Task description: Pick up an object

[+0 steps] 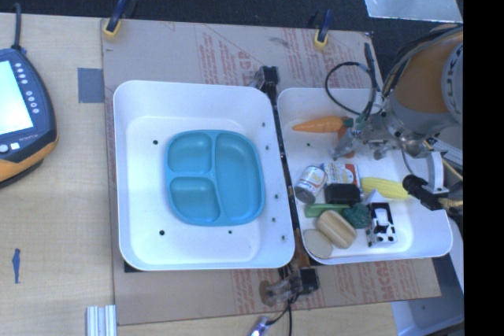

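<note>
The right bin (429,241) holds several small objects. An orange carrot (319,124) lies at its far left. A silver can (309,183), a red and white packet (345,171) and a black box (342,193) sit in the middle. A yellow corn cob (383,188), a tan bread loaf (337,228) and a black and white cow toy (381,226) lie towards the front. My gripper (356,139) hangs low over the bin's far part, just right of the carrot's tip and above the packet. I see nothing held in it.
The left bin (138,232) holds a blue divided plate (214,175). A teach pendant (20,110) lies on the bench at the far left. Black cables (346,83) loop from the arm over the right bin's far edge. Clamps (321,29) hold the board's far edge.
</note>
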Action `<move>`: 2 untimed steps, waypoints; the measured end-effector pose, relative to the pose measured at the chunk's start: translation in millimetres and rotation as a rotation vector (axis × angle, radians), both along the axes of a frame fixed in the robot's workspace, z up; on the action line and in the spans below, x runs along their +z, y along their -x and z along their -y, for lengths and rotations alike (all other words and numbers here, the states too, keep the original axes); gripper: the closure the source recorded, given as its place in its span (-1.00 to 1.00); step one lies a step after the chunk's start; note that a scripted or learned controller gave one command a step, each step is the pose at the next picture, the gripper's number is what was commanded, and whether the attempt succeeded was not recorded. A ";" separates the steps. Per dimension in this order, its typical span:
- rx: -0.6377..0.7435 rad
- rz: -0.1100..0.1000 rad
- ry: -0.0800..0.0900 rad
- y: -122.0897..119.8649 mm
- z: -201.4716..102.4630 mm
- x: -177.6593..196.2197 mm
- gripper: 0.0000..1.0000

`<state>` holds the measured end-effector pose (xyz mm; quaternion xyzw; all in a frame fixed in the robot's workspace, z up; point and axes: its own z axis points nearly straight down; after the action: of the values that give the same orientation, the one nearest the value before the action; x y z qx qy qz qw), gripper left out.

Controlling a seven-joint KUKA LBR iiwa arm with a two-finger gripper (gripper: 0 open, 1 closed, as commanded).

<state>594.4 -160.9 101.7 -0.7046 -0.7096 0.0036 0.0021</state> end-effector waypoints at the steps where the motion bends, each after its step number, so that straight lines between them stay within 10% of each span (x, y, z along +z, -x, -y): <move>1: 0.002 -0.001 0.001 0.0 1.0 10.2 1.00; 2: 0.003 -0.001 0.002 0.1 1.0 10.2 -1.00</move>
<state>594.4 -161.9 111.9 -0.7037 -0.7105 0.0047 0.0020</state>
